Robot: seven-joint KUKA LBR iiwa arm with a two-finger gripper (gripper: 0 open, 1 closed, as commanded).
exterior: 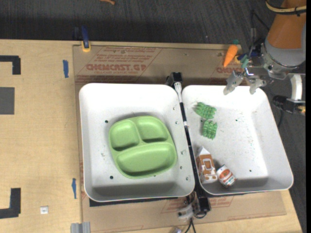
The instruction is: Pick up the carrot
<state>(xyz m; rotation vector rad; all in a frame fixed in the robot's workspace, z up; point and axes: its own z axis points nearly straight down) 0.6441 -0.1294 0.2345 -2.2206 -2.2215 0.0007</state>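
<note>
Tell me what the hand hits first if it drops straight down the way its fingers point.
Probably the bare floor of the right bin near its back rim; the hand points down there. The carrot lies behind it. Depth is unclear.

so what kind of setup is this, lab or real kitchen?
Most likely a robot lab bench, not a kitchen: two white bins clamped onto a board, toy food such as the carrot and green plate, and tape markers on the bench beside the gripper.

Grey arm [286, 52], orange band [287, 30]; metallic tool [244, 85], possibly cabled.
</note>
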